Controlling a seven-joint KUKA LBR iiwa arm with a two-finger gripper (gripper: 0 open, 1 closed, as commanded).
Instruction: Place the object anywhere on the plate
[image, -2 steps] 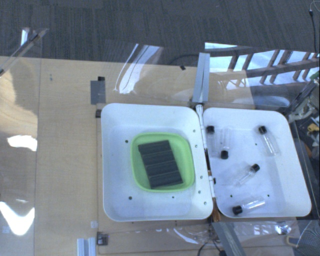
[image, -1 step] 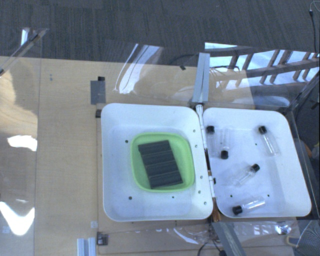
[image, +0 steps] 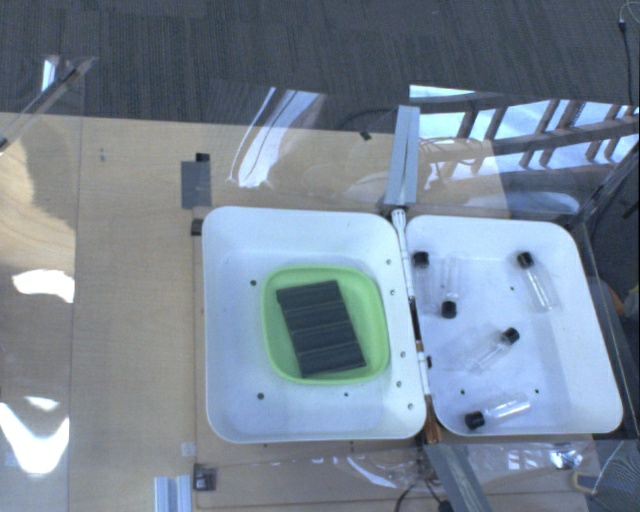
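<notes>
Green plate (image: 274, 310) sat in left bin (image: 232, 300), dark ribbed slab (image: 320, 328) lying on its middle; clear black-capped vials (image: 496, 350) lay scattered in right bin (image: 580, 350), well apart; claw's state I could not tell; best to pinch one vial across its body, then lower gently onto the plate.

Glossy green plate (image: 372, 312) – matt, ribbed dark block (image: 319, 328); clear glass vials (image: 536, 281).
</notes>
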